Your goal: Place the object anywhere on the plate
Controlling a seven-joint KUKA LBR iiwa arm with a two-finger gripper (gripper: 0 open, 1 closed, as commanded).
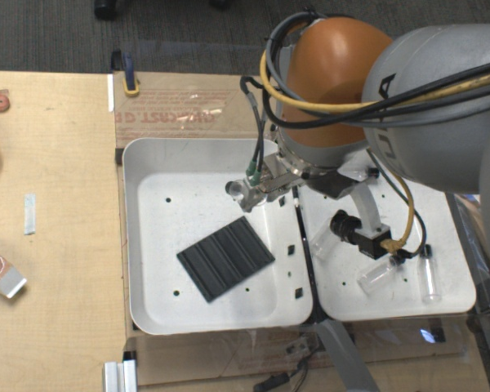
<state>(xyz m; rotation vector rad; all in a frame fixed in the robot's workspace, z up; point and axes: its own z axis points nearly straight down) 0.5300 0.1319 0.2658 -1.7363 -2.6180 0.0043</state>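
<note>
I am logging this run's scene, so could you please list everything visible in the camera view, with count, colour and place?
Bins: two, white, side by side on the bench.
Ribbed plate: one, dark grey, lying flat and turned at an angle in the left bin.
Clear plastic pieces: a few, transparent, in the right bin; kind too unclear to tell.
Wooden table: one, light tan, left of the bins.
Cardboard sheet: one, brown, behind the left bin.
Clamp: one, blue and yellow, at the cardboard's top left corner.
Arm: one, grey with orange band, over the bins' divide.
Gripper: one, metallic, above the left bin's upper right part.
</note>
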